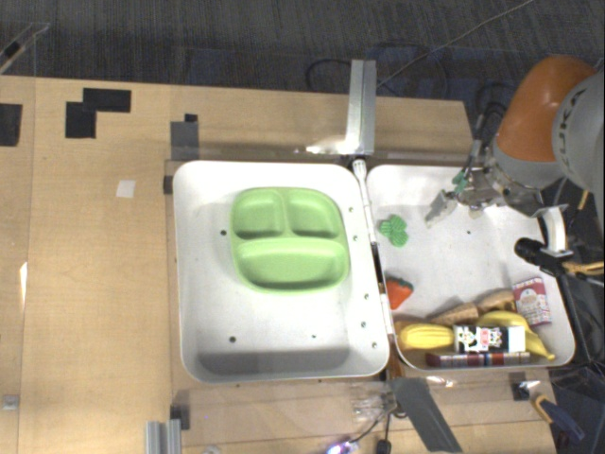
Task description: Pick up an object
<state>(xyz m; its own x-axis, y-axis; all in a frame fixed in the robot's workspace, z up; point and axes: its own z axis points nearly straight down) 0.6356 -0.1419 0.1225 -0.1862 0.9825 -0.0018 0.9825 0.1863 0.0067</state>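
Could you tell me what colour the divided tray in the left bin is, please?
The divided tray is light green, seen clearly in the camera view.

On my desk (85, 282) two white bins sit side by side. The left bin (198, 339) carries a green divided tray (286, 237); black cables (444, 36) cross the dark floor beyond.

Grey KUKA arm (579, 130) with a rounded orange band (534, 112) above the wrist — thin metallic gripper (452, 197) at its tip — dark cables alongside.
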